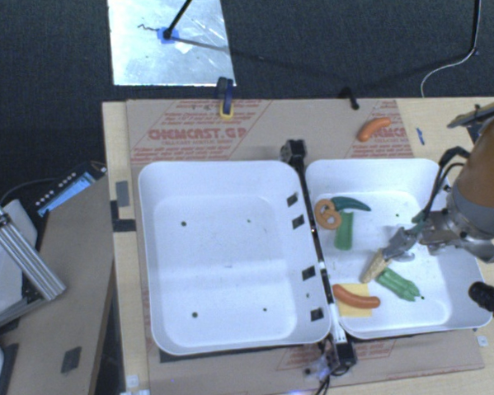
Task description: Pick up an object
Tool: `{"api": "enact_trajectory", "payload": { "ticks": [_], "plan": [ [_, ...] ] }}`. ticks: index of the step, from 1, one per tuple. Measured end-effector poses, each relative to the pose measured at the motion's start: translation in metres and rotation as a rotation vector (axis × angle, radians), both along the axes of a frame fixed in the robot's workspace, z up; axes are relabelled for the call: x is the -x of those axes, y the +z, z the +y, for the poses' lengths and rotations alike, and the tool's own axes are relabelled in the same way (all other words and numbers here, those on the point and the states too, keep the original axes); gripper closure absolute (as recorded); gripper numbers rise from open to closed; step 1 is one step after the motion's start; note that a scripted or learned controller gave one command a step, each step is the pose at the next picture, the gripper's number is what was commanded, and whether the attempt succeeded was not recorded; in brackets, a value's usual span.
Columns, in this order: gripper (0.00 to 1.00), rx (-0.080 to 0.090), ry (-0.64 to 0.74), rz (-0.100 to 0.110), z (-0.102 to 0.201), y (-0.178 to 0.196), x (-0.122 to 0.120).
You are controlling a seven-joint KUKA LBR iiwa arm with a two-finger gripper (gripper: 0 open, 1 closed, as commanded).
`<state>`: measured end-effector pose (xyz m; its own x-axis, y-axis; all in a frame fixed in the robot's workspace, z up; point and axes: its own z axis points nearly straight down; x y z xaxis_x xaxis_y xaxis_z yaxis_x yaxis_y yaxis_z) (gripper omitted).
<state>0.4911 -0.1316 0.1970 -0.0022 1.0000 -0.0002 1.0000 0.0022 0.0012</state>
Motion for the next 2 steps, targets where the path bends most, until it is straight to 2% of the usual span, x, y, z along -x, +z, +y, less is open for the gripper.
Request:
{"api": "enact_trajectory", "payload": {
  "ticks": [1,2],
  "plan": [
    [0.0,0.009,0.002,-0.03,-0.012,-0.091,-0.046],
    [0.0,0.01,0.004,-0.037,0.013,-0.1,-0.037]
  ]
}}
